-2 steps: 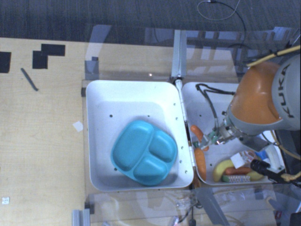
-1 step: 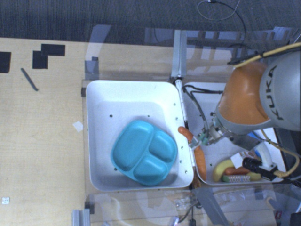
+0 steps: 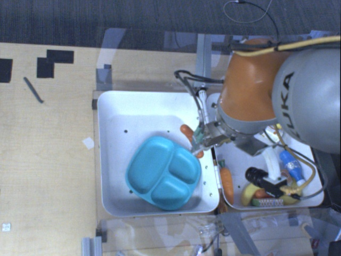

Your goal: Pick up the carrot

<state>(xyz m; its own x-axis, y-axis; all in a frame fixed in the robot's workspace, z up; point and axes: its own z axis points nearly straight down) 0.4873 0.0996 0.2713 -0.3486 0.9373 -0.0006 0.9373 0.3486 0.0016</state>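
So on the far left the wooden surface [image 3: 48, 159] is mostly bare, just some black patches [image 3: 53, 63] in the upper left of the frame and a thin grey stick [image 3: 33, 89] lying at a slant below them.

The left bin [image 3: 114, 116] sits mid-frame, with a blue divided plate [image 3: 162, 172] in its lower right part, a bit tilted. Just above the plate's right edge there's a short orange-red piece [image 3: 186, 133], honestly can't tell what it is.

The end effector [image 3: 201, 138] is right beside that piece, down at the left bin's right wall, over the plate's upper right corner. Can't tell whether it's apart or together, it's too cluttered and dark there, and I can't see anything clamped in it.

The carrot [image 3: 227, 183] is in the right bin [image 3: 237, 161], lying along its left wall, lower right of the end effector and not touching it.

Further right in that bin there's a black thing [image 3: 261, 177], something yellow [image 3: 248, 195] below it, and a blue bottle [image 3: 290, 167]. The arm [image 3: 298, 100] covers the bin's upper part.
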